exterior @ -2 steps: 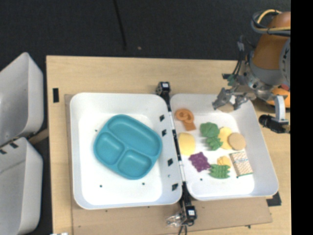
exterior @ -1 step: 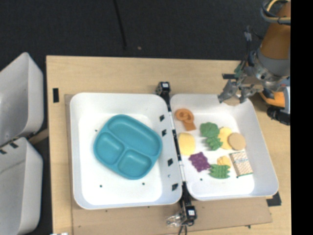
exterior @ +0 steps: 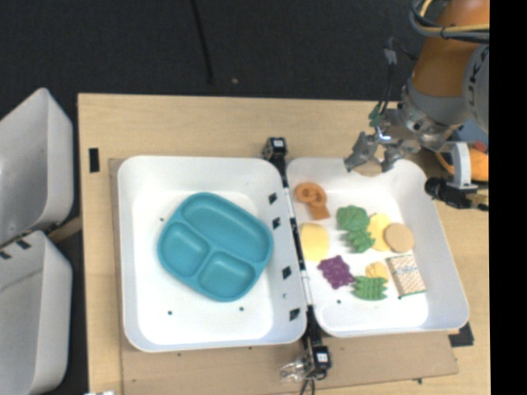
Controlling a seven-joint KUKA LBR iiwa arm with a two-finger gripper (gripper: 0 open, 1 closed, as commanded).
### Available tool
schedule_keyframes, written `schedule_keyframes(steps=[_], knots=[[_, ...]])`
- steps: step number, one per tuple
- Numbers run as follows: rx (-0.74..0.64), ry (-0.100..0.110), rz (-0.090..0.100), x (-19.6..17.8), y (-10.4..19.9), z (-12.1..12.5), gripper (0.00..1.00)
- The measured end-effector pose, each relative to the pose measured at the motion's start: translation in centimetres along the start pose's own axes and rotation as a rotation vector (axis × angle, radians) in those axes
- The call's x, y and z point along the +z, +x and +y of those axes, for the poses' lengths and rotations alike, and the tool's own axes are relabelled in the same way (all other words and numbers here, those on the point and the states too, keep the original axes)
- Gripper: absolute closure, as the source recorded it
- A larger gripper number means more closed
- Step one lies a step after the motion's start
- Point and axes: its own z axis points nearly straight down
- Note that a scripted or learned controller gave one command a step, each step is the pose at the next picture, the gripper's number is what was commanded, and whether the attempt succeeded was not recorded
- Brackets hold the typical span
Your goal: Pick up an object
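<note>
Gripper (exterior: 375, 156), fingers apart and empty, above the right bin's (exterior: 440, 220) far edge. Toy foods lie clustered mid-bin; the cracker (exterior: 406, 275) has its long axis running near-to-far.

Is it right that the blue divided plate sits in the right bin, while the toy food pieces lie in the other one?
Not quite. The camera view shows the blue divided plate in the left bin, and the toy food pieces in the right bin.

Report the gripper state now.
Gripper: jaws open, holding nothing, above the back edge of the right bin.
</note>
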Motion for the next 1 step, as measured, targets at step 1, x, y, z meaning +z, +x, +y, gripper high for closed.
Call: schedule_keyframes(steps=[1], knots=[[-0.001,0.001,0.000,-0.52,5.15,0.91,1.00]])
